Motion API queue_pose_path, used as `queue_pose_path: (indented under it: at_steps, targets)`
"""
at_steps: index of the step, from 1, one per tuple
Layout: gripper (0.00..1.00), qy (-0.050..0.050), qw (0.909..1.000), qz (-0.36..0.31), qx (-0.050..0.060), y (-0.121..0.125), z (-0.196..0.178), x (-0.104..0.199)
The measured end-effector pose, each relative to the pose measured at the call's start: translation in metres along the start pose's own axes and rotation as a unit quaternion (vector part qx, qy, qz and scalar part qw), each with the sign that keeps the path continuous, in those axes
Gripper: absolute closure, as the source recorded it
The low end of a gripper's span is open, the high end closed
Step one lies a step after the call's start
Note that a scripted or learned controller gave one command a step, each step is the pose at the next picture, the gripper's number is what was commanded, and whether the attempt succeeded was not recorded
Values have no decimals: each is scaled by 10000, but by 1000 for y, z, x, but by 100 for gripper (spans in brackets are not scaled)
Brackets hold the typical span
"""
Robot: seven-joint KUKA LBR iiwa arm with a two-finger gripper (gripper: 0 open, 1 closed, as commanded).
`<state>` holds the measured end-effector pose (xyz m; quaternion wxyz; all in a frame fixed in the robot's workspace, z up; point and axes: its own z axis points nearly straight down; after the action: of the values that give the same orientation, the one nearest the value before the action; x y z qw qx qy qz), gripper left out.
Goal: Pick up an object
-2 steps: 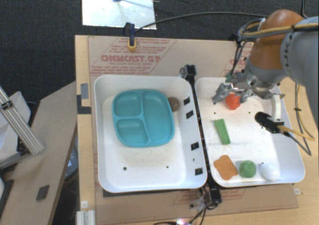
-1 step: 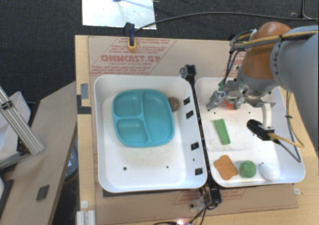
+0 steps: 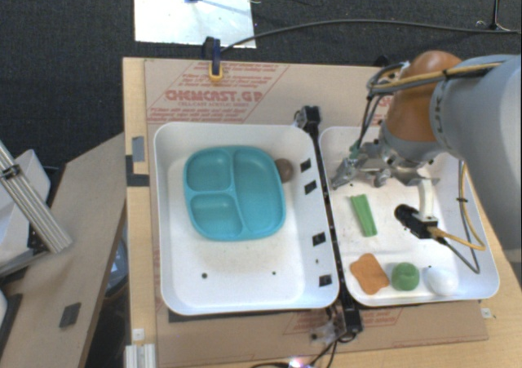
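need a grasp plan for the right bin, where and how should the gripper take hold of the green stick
Grip the green stick at its middle, across its narrow width, coming straight down. It lies flat on the right bin floor, long and thin, with bare floor along both long sides, so fingers probably fit there; the gripper is just above its upper end.

You look from one fixed camera above bench (image 3: 139,195), angled down at slant. Near edge of bench sits at bottom of view, dark floor at top. Both white bins fit whole: left bin (image 3: 175,277), right bin (image 3: 481,281). Arm (image 3: 469,105) enters from right. Moderately close range.
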<state>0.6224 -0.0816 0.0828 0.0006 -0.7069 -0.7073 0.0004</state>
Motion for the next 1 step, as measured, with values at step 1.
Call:
queue_pose_path:
  at_steps: [1]
  targets:
    - [100,-2,10000,0,-28,2,-13,0]
